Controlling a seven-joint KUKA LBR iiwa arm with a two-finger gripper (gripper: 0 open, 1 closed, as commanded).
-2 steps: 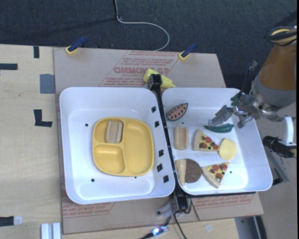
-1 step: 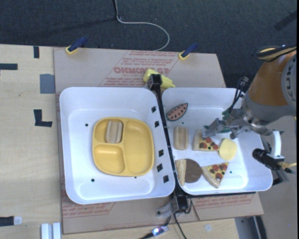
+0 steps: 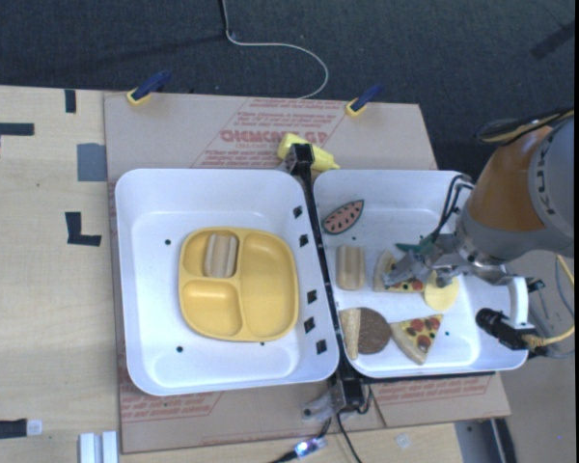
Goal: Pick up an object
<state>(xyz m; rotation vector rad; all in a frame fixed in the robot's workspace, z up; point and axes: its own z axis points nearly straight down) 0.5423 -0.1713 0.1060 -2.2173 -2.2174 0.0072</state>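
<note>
Brown cardboard [image 3: 270, 133] covers the bench under two white bins, and dark carpet [image 3: 367, 17] lies behind it. The gripper [image 3: 405, 268] is low in the right bin [image 3: 463, 355], just over a pizza slice [image 3: 398, 276] that it partly hides; I cannot tell how its jaws stand. The left bin [image 3: 145, 210] holds a yellow plate [image 3: 239, 284].

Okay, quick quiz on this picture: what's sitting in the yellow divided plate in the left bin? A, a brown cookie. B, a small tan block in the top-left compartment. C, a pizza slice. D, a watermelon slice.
B: the yellow plate in the left bin carries a small tan block in its top-left compartment; the pizza slice, watermelon slice and brown cookie all lie in the right bin.
</note>
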